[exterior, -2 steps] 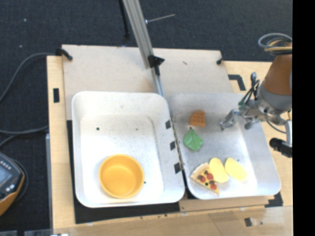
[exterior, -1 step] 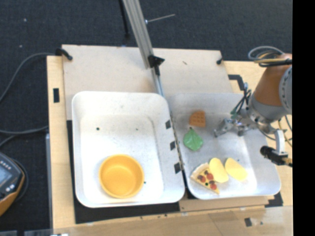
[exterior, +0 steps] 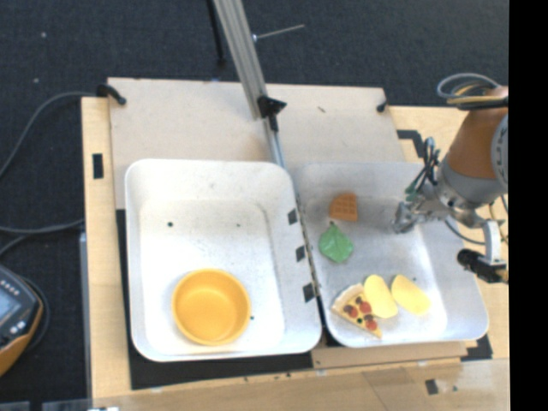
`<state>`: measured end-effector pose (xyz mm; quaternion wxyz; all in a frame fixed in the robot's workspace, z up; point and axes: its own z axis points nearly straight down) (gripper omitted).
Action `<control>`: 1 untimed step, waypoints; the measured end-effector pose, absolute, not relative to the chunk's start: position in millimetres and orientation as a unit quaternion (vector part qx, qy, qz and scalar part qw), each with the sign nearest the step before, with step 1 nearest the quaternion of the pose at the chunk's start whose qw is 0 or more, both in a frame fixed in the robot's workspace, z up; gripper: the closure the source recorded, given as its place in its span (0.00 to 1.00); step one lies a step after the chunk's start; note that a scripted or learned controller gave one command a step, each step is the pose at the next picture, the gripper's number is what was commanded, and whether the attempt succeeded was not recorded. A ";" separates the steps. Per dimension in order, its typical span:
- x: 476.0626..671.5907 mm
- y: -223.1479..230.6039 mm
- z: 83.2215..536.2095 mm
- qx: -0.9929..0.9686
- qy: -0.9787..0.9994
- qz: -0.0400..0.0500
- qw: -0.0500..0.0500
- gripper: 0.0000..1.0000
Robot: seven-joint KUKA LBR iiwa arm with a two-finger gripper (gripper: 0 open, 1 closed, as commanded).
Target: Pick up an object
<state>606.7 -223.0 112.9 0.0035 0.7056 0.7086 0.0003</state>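
In the right bin (exterior: 445,315) lie an orange-brown waffle piece (exterior: 343,207), a green leaf-shaped piece (exterior: 336,245), a pizza slice (exterior: 356,308) and two yellow chip-like pieces (exterior: 379,295) (exterior: 410,294). A yellow bowl (exterior: 211,306) sits in the left bin (exterior: 171,195) near its front. My gripper (exterior: 405,217) hangs over the right bin's right half, to the right of the waffle piece and above the yellow pieces. Nothing shows between its fingers.
A slanted metal rail (exterior: 244,50) rises from behind the bins where they meet. The arm's orange band (exterior: 476,144) is at the right edge. A black device (exterior: 13,306) and cable (exterior: 34,169) lie left of the bench.
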 end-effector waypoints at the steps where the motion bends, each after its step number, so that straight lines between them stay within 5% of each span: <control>1: 601.9 -225.8 157.7 0.707 0.707 0.001 0.002 1.00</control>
